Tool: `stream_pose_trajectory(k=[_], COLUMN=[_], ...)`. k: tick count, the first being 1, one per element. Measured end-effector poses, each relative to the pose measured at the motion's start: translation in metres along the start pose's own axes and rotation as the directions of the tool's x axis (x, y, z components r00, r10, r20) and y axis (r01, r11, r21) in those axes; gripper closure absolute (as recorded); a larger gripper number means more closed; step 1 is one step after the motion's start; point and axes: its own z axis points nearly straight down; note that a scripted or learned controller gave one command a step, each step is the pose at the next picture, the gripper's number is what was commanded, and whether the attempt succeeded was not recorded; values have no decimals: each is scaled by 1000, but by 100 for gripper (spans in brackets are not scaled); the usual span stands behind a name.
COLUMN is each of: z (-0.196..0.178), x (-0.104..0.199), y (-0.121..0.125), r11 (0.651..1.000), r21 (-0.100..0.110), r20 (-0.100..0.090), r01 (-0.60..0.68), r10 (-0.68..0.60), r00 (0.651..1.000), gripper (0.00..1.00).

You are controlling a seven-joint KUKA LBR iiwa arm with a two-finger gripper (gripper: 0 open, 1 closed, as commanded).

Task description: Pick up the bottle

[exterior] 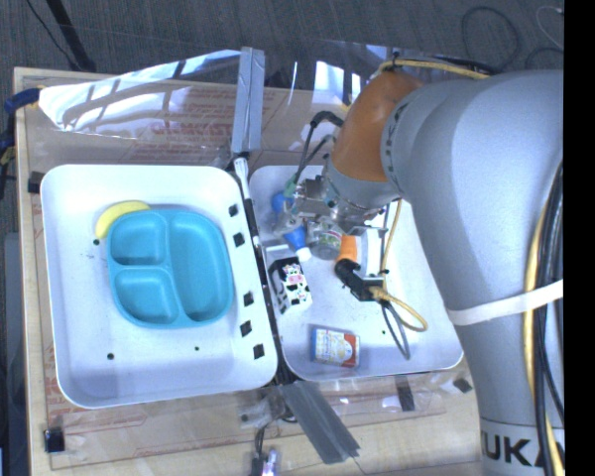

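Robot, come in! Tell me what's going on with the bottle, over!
Tool low in the right bin, fingers hidden. Bottle right under it, grip unconfirmed. Cow toy and small carton close by.

Even, bright overhead light is cast across both white bins (pixel 69 266). Glare is seen on the clear panels (pixel 129 92) at the top. Shadows are soft; detail is slightly blurred.

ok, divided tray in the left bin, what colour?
Light blue, three compartments. The divided tray lies in the left bin, seen best in the camera view.
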Motion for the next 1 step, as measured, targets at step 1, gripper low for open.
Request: stream_pose_trajectory(k=[1], z=[-93], x=[32], y=[14], r11=[995], r21=[-2], r20=[0], r01=[-100], r10=[100], r00=[995], gripper=[100])
